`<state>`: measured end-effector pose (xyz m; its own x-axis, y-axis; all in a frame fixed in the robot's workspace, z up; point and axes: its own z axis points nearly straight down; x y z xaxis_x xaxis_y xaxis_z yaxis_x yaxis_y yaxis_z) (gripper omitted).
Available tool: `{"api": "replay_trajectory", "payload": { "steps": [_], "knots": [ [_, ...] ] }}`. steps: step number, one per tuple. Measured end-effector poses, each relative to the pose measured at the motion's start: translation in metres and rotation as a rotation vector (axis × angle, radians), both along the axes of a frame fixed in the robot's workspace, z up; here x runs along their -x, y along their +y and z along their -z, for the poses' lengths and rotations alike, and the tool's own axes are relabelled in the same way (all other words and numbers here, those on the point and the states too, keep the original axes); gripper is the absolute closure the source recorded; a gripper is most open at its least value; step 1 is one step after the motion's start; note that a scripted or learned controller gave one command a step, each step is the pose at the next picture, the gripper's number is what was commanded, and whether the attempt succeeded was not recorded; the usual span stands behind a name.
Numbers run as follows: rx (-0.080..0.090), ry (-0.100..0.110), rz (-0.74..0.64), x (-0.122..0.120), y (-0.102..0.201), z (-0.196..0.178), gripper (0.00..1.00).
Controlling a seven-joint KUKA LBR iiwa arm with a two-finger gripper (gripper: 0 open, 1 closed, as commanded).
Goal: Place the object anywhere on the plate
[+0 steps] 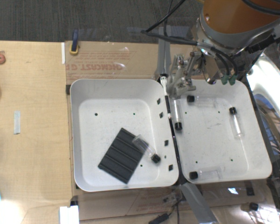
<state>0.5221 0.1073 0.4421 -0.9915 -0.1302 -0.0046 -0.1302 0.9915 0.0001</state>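
Two shallow white plastic bins, rounded corners, smooth matte floors with small dark dots, sit side by side on a tan cardboard-covered bench [32, 139]. Left bin [84, 171]: holds a flat black rectangular plate [121, 155] with ribbed, grooved surface, lying tilted diagonally in the lower middle of the floor. Just at the plate's upper right corner lies a clear tube-like object [144, 147] with a small black cap at its lower right end; it touches or slightly overlaps the plate edge, most of it on the bin floor beside the plate. Right bin [256, 162]: a clear cylinder with black tip [235, 122] near the right side; another clear tube with black end [177, 118] along the left wall; a clear flat piece with black knob [203, 174] near the front edge; a small black bit [191, 98] near the back. Gripper [179, 85], bare metal with cables, hangs over the back left corner of the right bin, under the orange band. Whether its fingers are apart or together: cannot tell; nothing seen between them.
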Motion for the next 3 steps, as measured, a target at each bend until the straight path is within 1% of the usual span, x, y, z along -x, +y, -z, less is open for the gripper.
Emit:
{"api": "replay_trajectory", "payload": {
  "steps": [1, 2, 3],
  "knots": [
    [0.001, 0.0, -0.385, -0.03, 0.009, 0.001, 1.0],
    [0.001, 0.0, -0.817, -0.079, 0.06, 0.001, 1.0],
    [0.001, -0.002, -1.254, -0.131, 0.02, 0.001, 1.0]
  ]
}}
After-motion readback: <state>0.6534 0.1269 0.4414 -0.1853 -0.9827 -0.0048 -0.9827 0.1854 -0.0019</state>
